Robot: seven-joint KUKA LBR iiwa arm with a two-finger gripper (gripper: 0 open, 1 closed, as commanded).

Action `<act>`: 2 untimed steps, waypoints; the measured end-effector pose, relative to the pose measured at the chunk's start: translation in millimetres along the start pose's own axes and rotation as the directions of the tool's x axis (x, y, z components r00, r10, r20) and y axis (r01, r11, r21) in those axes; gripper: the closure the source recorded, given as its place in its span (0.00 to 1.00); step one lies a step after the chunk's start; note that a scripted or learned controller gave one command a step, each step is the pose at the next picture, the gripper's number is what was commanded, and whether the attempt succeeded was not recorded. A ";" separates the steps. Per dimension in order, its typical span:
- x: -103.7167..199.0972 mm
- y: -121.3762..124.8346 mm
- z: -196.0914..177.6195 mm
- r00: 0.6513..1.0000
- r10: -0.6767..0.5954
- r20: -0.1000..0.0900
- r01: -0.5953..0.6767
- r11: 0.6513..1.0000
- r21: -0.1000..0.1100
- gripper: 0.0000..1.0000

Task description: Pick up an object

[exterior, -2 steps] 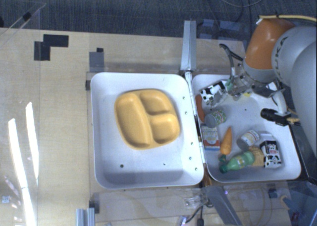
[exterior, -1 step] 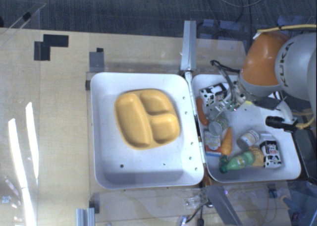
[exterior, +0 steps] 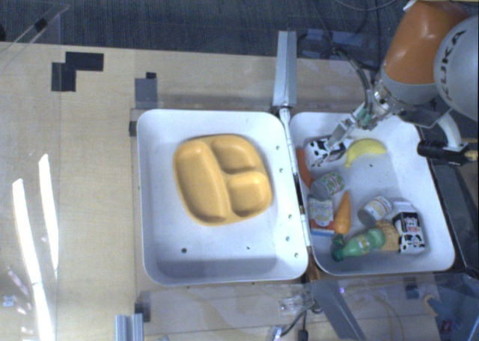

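Far to the gripper's left, a yellow divided tray [exterior: 222, 178] lies in the left bin [exterior: 153, 205]. The gripper [exterior: 327, 149] is low in the upper left part of the right bin [exterior: 438, 253], against a black-and-white patterned object [exterior: 317, 154]; whether it is clamped on that object cannot be told. Just to its right lies a banana [exterior: 363, 150]. Below it sit a small can [exterior: 328, 183] and a carrot [exterior: 342, 214], and further below and to the right a green bottle [exterior: 359, 245] and a small carton [exterior: 409, 231].
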State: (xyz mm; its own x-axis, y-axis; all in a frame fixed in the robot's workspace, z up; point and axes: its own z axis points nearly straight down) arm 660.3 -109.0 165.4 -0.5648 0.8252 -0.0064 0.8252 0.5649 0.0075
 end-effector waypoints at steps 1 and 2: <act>19.5 -11.4 49.6 0.998 0.053 0.013 -0.053 0.998 -0.018 0.00; -2.7 14.4 59.2 0.997 0.074 -0.006 -0.074 0.997 0.004 0.00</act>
State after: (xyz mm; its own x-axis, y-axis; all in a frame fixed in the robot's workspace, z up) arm 674.2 -103.1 106.3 -0.5022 0.8648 0.0006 0.8648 0.5022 0.0035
